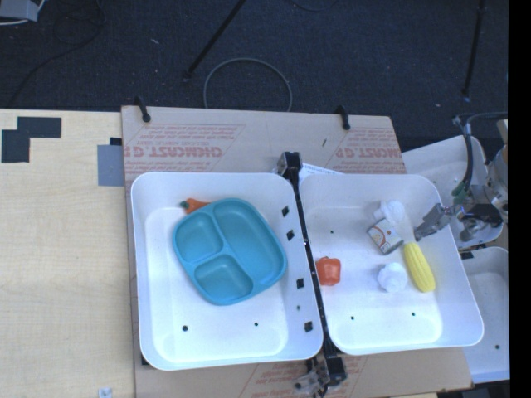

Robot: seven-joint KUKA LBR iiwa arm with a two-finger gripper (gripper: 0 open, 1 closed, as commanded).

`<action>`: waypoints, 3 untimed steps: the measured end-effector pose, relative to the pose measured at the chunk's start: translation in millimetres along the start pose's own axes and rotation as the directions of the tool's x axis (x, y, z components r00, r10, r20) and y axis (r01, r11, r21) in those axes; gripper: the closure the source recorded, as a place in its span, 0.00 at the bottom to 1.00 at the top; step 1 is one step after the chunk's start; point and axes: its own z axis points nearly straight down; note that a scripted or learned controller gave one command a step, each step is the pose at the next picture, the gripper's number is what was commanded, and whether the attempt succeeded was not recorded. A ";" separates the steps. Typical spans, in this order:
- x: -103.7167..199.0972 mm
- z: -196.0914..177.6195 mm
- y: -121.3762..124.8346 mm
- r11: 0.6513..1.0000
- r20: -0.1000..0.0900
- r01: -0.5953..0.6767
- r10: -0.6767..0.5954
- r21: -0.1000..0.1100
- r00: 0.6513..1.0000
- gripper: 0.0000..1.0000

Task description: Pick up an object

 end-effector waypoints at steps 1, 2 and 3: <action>-0.1 -6.1 2.2 1.000 0.003 0.002 -0.002 -0.012 1.000 0.00; 6.1 48.3 3.2 1.000 0.000 0.003 -0.003 -0.005 1.000 0.00; 8.1 111.7 7.7 1.000 0.000 0.002 -0.002 -0.004 1.000 0.00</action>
